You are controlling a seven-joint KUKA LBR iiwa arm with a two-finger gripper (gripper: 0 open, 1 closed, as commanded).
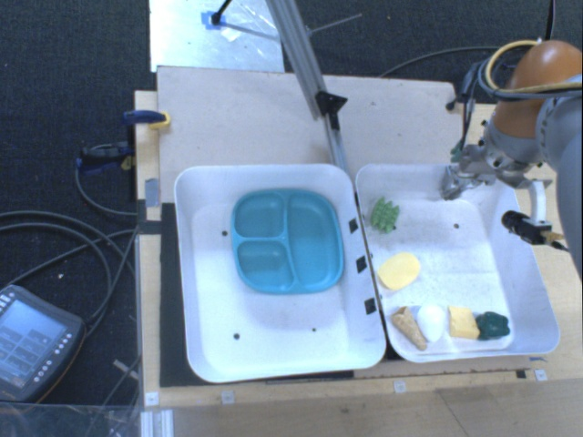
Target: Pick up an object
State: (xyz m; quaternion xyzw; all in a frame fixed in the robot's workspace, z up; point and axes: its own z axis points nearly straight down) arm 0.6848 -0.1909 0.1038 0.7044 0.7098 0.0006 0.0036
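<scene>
At the far right corner of the right bin I see the gripper, low over the white floor; I cannot tell its state from here. Nearest to it is the green leafy piece, to its left and a bit closer to me. The yellow round piece lies further toward the near side. The left bin carries a blue divided plate.
</scene>
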